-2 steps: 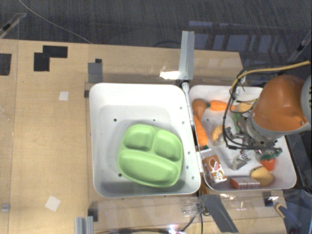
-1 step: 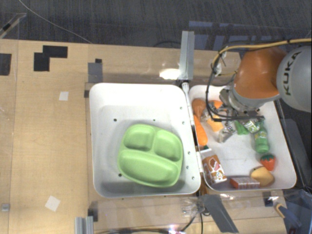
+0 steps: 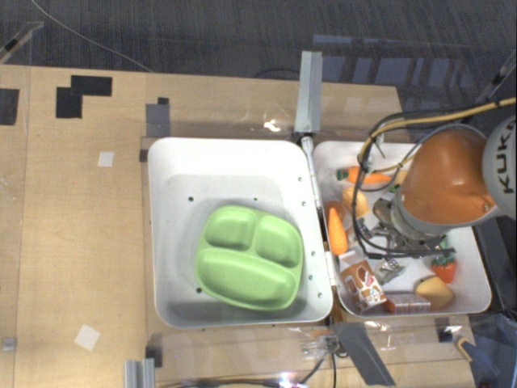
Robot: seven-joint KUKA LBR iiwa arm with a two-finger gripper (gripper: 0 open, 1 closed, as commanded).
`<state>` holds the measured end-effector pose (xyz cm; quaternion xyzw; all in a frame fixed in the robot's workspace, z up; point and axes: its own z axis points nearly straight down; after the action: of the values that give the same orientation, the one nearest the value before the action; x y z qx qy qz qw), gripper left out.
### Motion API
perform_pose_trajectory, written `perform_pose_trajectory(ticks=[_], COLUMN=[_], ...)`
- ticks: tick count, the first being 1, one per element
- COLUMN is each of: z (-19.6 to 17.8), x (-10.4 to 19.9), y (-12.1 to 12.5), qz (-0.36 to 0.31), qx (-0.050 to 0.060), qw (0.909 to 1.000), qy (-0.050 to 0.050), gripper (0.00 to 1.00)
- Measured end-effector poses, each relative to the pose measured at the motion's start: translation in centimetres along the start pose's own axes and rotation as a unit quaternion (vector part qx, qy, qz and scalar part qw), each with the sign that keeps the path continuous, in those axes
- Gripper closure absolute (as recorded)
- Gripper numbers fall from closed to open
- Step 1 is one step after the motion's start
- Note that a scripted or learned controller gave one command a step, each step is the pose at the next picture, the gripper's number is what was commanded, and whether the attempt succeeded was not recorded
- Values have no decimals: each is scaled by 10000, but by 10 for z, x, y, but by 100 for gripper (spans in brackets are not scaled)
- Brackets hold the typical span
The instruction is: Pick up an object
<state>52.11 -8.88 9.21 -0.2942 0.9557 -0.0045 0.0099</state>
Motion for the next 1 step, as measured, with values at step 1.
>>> perform_pose_trajectory(ticks=[1], z=[-5], x=[1], y=[-8], qz=[-1594], qx=[-28], qw=[9872], qy=[28], gripper=[0])
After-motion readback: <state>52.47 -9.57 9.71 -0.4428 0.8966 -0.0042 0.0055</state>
